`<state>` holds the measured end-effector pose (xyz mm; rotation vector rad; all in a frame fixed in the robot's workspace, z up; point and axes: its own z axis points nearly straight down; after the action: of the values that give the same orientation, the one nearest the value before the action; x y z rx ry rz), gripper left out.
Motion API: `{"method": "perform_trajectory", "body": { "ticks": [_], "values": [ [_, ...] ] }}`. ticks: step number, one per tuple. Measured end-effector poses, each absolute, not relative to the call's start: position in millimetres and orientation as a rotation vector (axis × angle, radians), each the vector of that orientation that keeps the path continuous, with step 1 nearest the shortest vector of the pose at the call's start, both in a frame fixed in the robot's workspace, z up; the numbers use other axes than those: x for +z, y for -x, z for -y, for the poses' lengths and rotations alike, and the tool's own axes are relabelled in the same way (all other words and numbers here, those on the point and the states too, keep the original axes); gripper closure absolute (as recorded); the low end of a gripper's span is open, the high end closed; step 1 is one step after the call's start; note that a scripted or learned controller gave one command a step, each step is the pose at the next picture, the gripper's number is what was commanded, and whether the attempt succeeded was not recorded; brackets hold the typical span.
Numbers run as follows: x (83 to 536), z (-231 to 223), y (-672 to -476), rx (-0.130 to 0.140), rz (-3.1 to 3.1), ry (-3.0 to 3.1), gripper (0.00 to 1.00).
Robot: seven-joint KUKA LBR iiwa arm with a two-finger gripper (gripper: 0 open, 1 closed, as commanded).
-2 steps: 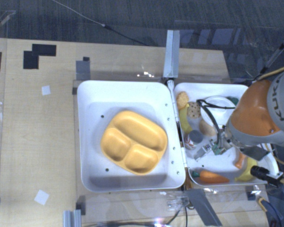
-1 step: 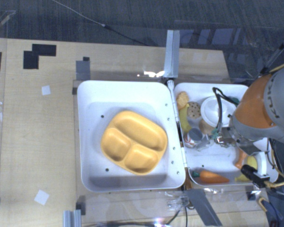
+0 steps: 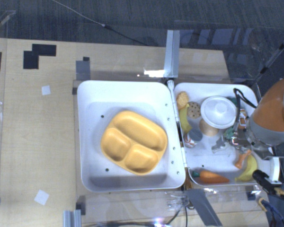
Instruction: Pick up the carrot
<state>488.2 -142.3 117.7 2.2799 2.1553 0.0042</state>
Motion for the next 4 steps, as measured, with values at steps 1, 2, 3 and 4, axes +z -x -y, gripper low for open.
{"method": "perform_trajectory", "body": {
  "ticks": [1,2,3,4],
  "values": [
    [150.0,98.7,-488.3,0.005,-1.646,-2.674,0.0],
    [117.5,98.3,-487.0,0.001,-1.12,-2.936,0.0],
    [127.9,97.2,-488.9,0.005,-1.135,-2.929,1.0],
    [334.7,114.2,-529.3,0.012,-1.716,-2.623,1.0]
  ]
}}
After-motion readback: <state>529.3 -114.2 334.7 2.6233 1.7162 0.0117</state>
